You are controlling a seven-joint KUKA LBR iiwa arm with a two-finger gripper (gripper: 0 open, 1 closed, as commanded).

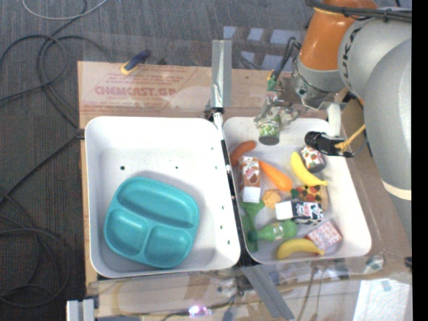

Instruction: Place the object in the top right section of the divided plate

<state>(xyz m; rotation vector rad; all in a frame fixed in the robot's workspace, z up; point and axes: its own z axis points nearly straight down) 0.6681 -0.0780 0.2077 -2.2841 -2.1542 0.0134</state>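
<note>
Gripper (270,120) over right bin (358,209), toy food inside

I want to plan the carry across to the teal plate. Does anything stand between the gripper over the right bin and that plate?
Between the gripper, above the right bin's far edge, and the divided plate in the left bin stand the two bins' adjoining rims. The left bin's floor around the plate looks bare.

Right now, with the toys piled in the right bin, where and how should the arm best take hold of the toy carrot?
Probably across the middle of the toy carrot, coming straight down from above. It lies flat and slanted in the right bin, its narrow body offering two opposite long sides. A small carton crowds its upper-left end, so closing crosswise mid-body looks safest.
</note>
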